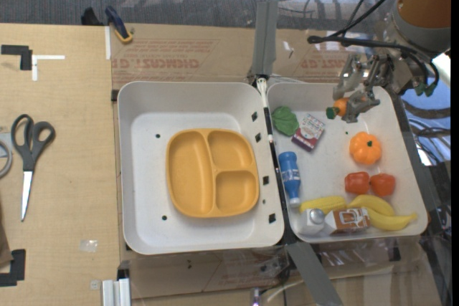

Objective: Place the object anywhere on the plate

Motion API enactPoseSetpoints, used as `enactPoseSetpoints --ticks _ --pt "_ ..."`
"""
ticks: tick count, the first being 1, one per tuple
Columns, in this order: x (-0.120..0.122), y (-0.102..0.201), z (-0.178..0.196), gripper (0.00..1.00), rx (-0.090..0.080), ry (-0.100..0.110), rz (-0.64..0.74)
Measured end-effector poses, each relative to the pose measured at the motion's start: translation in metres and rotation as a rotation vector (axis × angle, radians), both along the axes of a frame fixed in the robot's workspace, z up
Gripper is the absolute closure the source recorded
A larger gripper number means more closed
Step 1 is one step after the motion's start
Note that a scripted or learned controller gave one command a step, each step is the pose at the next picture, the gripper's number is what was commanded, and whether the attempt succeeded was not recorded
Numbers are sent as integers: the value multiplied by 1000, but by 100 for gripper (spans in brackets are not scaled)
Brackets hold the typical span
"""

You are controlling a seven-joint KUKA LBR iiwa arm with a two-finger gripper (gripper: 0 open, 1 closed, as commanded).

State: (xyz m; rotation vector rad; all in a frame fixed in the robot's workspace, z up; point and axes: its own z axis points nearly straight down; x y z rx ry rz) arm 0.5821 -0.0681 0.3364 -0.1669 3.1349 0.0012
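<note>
A yellow plate point(213, 172) with three compartments lies in the left white bin point(143, 154). My gripper point(353, 98) hangs over the far part of the right bin point(401, 132), reaching in from the upper right. A small orange piece with a green end, like a toy carrot point(337, 110), sits right at the gripper's tip on its left side. Whether it is gripped or only lying beside the tip is unclear. The plate holds nothing.
The right bin also holds a green leaf-like toy point(285, 120), a small printed packet point(310, 131), a blue bottle point(289, 175), an orange pumpkin toy point(365, 148), two red tomatoes point(369, 184), bananas point(366, 208) and a small carton point(348, 220). Scissors point(29, 147) lie on the bench at far left.
</note>
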Motion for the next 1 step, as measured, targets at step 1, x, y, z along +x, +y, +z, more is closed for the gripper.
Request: enactPoseSetpoints --ticks 1 --pt "-5 69 -97 100 0 0 204"
